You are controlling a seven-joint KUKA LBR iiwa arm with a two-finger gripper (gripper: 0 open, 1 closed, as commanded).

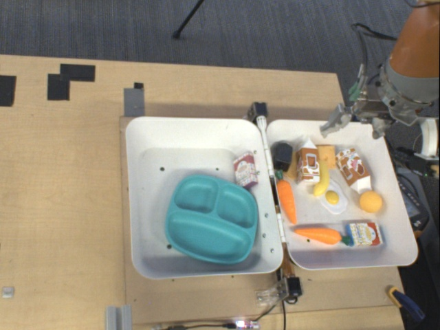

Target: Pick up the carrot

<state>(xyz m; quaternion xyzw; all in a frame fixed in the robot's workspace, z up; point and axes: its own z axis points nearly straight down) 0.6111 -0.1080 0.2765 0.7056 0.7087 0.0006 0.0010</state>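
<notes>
Right now the gripper point(354, 112) is hanging w/ fingers apart and nothing btwn them, over the far edge of the right bin point(402, 253). One carrot point(286, 201) is lying by that bin's left wall; another carrot point(317, 236) is lying near the front, beside a small carton point(362, 234). Arm probably waiting high to stay clear of the toys.

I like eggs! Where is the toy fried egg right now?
The white fried egg with a yellow yolk lies in the right white bin, below the yellow banana and left of the round orange fruit.
</notes>
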